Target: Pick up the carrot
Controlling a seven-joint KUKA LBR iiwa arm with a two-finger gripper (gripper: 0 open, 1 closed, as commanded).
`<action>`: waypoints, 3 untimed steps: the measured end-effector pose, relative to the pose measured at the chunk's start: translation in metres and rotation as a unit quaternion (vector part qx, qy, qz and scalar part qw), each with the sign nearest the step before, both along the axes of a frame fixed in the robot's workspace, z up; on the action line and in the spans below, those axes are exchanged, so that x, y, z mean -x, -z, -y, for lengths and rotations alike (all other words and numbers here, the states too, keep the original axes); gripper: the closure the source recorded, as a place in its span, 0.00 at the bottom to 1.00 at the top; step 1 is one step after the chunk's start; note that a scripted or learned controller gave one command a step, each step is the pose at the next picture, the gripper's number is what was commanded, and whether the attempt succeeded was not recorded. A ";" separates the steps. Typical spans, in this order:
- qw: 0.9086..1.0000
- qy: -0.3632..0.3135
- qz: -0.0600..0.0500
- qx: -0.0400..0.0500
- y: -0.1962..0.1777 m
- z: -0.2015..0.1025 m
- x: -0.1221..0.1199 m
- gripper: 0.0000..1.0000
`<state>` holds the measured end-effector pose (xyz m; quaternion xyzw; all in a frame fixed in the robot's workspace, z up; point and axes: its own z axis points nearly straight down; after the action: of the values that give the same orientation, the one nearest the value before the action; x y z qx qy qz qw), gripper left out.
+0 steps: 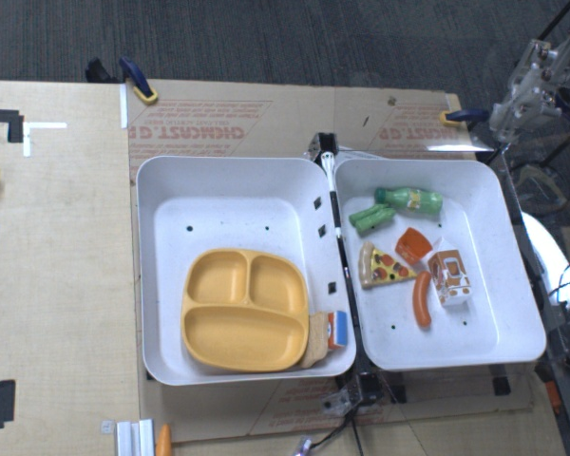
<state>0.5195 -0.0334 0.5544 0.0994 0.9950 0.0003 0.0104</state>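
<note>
Bench (57, 283), 2 white bins, carrot (413, 245) in right bin (513, 321)

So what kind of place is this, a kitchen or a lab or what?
Most likely a robot test bench in a lab, not a kitchen. Two white bins sit clamped to a cardboard-covered bench, the food is toy plastic, such as the pizza slice, and the gripper hangs at the upper right.

Plate (245, 310) in left bin (161, 255) — toys (right bin (484, 255)).
</note>
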 end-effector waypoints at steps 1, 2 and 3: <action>1.000 0.000 0.000 0.000 0.000 0.000 0.000 0.00; 1.000 -0.001 0.004 0.000 -0.010 0.000 -0.003 1.00; 1.000 -0.001 0.004 0.000 -0.010 0.000 -0.003 0.00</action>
<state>0.5223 -0.0332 0.5644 0.0987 0.9950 0.0005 0.0144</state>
